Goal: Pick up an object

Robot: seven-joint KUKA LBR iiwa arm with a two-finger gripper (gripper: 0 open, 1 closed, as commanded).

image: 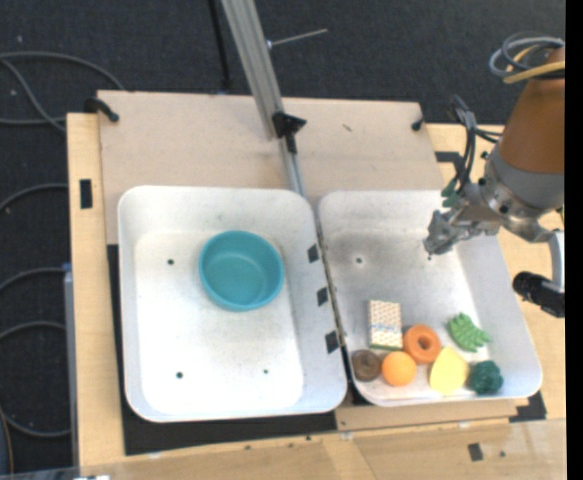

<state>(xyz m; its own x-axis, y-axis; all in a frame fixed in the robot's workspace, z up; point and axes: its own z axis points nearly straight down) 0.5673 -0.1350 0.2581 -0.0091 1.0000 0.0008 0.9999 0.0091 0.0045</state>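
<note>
Arm (531,128): you see it come in from the right edge, orange band above a grey wrist, angled down and left over the right bin.
Gripper (437,244): it hangs over the upper middle of the right bin's floor, tips pointing down. You cannot tell from this view whether it is spread or closed, and nothing is visible in it.
Right bin (371,218): white, shallow, its floor grey-scuffed. All your candidate objects sit crowded in its near end, well apart from the gripper.
Patterned block (385,323): small pale box with a dotted face, at the left of the cluster.
Orange ring (423,343): doughnut shape, just right of the block.
Orange ball (399,369): round, in front of the block, touching or nearly touching the ring.
Brown disc (367,366): dark, round, by the bin's left wall, just beside the ball.
Yellow piece (449,371): lemon-like, right of the ball.
Light green piece (467,331): leafy shape, behind the yellow piece.
Dark green piece (486,377): bushy lump in the near right corner.
Obstruction: the pieces press close together, and the near rim hems them in.
Left bin (151,268): white, beside the right bin.
Teal bowl (240,269): upright, open side up, in the left bin.
Metal post (256,53): slants from the top edge down to the seam between the bins.
Cables (11,228): loops on the dark floor to your left of the bench.
</note>
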